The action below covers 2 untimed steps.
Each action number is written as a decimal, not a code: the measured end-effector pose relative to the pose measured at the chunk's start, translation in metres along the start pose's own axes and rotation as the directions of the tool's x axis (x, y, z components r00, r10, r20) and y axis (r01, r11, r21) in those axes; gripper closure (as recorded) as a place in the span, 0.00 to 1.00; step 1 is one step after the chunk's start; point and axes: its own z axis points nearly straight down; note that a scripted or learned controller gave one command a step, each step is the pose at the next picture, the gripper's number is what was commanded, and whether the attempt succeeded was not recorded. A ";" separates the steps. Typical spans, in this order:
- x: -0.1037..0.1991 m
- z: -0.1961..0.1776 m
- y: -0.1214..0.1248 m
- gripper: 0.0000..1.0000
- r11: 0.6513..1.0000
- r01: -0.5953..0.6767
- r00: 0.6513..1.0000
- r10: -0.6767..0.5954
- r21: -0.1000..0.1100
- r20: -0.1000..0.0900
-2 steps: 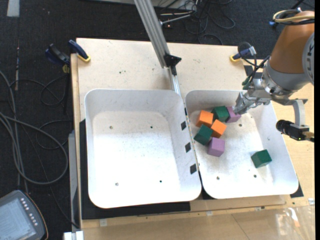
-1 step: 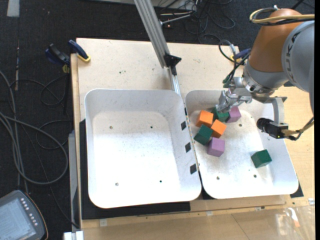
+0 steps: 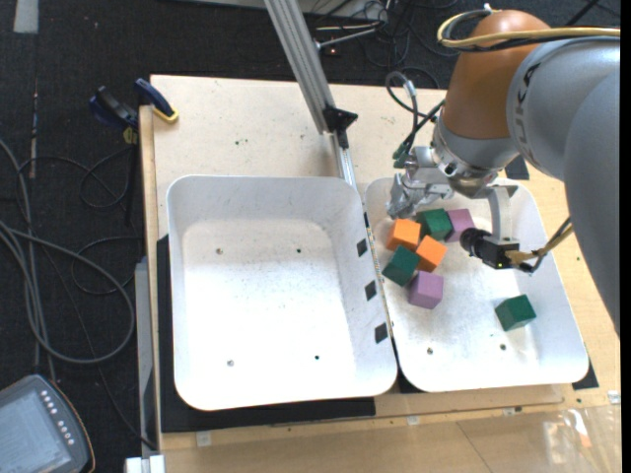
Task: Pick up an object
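In the right bin a cluster of small blocks lies near its upper left: two orange blocks, two green blocks, a purple block and a pink block partly hidden. Another green block sits apart, lower right. My gripper hangs just above the upper orange block, at the cluster's top edge. The wrist hides how the fingers stand, and I see nothing between them.
The left bin lies beside the right one, sharing a raised middle wall. A slanted metal pole comes down to the bins' back edge. A black cable loops from the wrist over the right bin. A blue-yellow clamp sits at the bench's back left.
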 end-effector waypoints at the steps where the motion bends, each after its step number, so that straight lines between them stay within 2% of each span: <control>1: 0.052 -0.016 0.012 1.00 1.000 -0.001 1.000 0.001 -0.003 0.001; 2: 0.106 -0.014 0.011 1.00 1.000 -0.002 1.000 0.002 -0.001 0.001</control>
